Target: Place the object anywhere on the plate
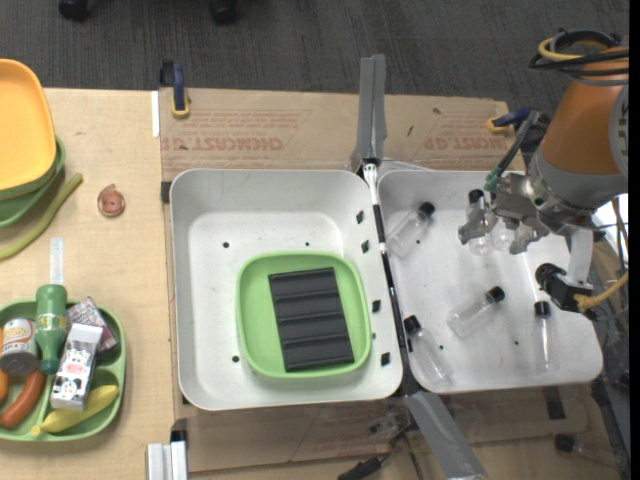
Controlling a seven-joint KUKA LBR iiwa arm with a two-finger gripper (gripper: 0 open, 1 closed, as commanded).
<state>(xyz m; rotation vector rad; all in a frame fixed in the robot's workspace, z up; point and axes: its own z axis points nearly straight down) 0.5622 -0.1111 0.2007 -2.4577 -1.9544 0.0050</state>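
A green plate [252, 313] lies in the left white bin [200, 268], and a dark ridged block [312, 318] rests on its middle. The right bin [440, 268] holds several clear vials with black caps, among them one at the upper left [408, 232], one in the middle [474, 316] and one at the right [543, 336]. My gripper [488, 226] hangs low over the right bin's upper right part. A clear vial [478, 238] sits right at its tip, and I cannot tell whether it is held.
A fourth vial [426, 356] lies by the right bin's lower left corner. On the bench at far left stand stacked yellow and green dishes [22, 148] and a green tray [100, 408] of toy food. Cables [575, 48] loop above the arm.
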